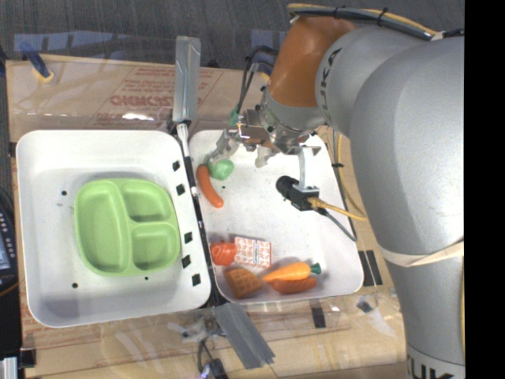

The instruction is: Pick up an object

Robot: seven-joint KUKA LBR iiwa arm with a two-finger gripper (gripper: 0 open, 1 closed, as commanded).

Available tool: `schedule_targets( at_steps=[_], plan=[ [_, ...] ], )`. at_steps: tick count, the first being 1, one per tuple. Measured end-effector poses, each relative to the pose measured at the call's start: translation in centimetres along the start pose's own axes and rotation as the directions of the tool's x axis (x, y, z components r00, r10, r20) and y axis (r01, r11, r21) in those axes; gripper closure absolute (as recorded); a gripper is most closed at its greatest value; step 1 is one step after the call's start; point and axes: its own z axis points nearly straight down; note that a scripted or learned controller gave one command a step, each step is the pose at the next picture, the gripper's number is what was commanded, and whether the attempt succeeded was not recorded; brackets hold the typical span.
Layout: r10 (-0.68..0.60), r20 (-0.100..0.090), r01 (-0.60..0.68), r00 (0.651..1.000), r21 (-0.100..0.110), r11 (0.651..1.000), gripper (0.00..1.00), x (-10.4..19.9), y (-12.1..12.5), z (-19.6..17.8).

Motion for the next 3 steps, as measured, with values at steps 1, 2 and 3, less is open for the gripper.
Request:
schedule_targets(
  at_steps=[1,2,3],
  plan=[
    [-0.102,-0.001,0.102,0.995,0.001,0.995,0.00,-3.38,2.51,8.70],
    [-0.235,-0.001,0.235,0.972,-0.004,0.972,0.00,-3.54,2.10,9.56],
    [-0.235,-0.001,0.235,0.972,-0.004,0.972,0.00,-3.58,2.10,9.55]
  ],
)
